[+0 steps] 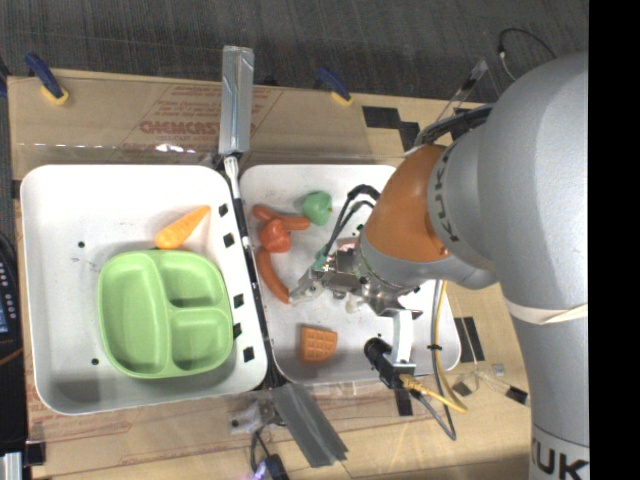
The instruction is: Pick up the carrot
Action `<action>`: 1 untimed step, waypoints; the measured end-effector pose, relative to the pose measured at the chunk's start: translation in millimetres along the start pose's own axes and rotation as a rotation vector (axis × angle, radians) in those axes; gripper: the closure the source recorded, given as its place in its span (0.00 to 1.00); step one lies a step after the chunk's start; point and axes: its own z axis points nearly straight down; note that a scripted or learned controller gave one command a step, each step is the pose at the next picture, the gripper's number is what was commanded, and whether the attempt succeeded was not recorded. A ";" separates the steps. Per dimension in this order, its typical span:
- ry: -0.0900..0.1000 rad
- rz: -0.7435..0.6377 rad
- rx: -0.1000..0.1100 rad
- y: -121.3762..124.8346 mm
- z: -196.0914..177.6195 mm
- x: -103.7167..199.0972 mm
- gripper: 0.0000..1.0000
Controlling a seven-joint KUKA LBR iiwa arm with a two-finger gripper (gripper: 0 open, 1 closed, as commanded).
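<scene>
far left: a white bin (45,268) bearing a green divided tray (165,313), with the carrot (182,228) lying tilted just beside the tray's upper edge, orange and untouched. right of the divider: a second white bin (300,368) holding a red-orange tomato-like piece (275,236), a thin sausage-like stick (281,217) above it, a longer one (272,276) below, a green pepper-like piece (317,206) and a waffle-like square (318,344). over this bin's middle: the gripper (320,280), well apart from the carrot, nothing seen between its tips; how far open, cannot tell.
</scene>
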 end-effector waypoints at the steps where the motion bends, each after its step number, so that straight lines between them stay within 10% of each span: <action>1: 0.002 0.166 -0.007 112.2 -43.8 14.0 0.00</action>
